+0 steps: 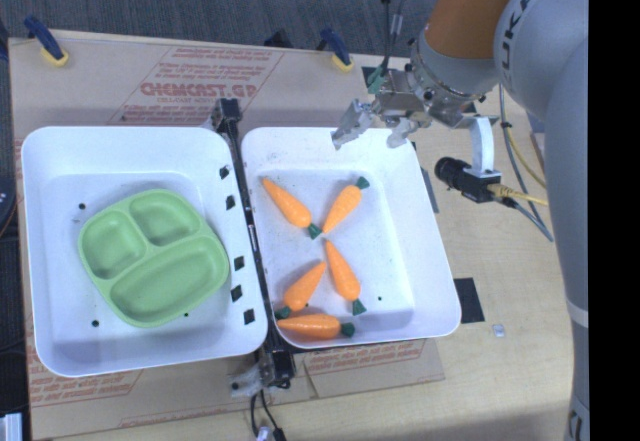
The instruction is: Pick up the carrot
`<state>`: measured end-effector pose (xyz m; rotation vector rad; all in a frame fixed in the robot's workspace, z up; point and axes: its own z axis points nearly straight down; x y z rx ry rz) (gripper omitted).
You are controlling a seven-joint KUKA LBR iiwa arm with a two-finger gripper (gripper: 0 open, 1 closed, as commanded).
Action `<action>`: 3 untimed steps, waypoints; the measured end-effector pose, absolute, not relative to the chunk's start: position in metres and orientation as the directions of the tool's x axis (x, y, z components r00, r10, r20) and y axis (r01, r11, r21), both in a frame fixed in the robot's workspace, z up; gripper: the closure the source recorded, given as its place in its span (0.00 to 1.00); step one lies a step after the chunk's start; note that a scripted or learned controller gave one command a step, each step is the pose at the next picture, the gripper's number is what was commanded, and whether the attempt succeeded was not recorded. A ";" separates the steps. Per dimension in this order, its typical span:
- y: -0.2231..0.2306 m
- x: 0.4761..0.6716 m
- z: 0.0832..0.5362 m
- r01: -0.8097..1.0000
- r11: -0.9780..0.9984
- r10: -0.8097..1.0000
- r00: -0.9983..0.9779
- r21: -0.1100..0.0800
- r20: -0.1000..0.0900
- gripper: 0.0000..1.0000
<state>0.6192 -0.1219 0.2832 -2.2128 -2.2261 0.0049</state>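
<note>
Right bin (430, 259), landmark: five carrots inside, nearest carrot (343, 206) below the tool (374, 128), which hangs over the bin's far rim, fingers apart, holding nothing; risk: carrots lying tip to tip, so closing may nudge a neighbour or slip off.

We read red print on the brown cardboard sheet (180, 79) that lies under the 2 white bins: the large line says "CHEMCAST GP", with smaller red lines above and below it that are too fine for us to make out. More red print runs along the sheet's front edge, also unreadable. On the grey arm (545, 19) we see dark letters, partly cut off, that look like "KUKA".
</note>
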 end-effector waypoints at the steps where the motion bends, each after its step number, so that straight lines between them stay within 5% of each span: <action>1: -0.168 0.627 0.148 1.000 0.005 1.000 -0.005 -0.009 0.000 0.00; 2: -0.202 0.613 0.091 1.000 0.007 1.000 -0.007 -0.006 0.000 0.00; 3: -0.202 0.614 0.102 1.000 0.010 1.000 -0.010 -0.006 0.000 1.00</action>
